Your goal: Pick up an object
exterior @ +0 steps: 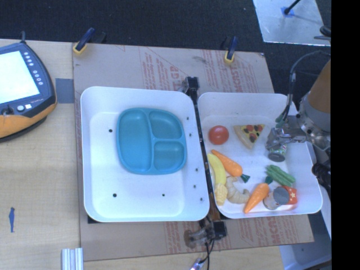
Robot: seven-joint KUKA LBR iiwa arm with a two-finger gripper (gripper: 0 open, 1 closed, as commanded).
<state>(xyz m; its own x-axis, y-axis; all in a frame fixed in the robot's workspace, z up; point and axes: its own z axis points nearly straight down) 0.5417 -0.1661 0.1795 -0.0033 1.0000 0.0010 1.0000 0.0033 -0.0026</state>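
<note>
I see a smooth glossy blue plastic divided tray [151, 140], shiny white plastic bins [90, 151], matt brown cardboard sheet [169, 66], pale wood-grain table [39, 184], metallic claw [277, 146].

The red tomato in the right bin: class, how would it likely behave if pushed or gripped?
The tomato looks round, so a push would probably send it rolling. It sits apart from the pizza slice and the other toys, so little nearby would stop it. Its skin looks smooth, so it may slip in a grip.

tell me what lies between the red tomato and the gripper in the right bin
In the camera view, a triangular pizza slice toy lies between the round red tomato and the gripper.
</note>
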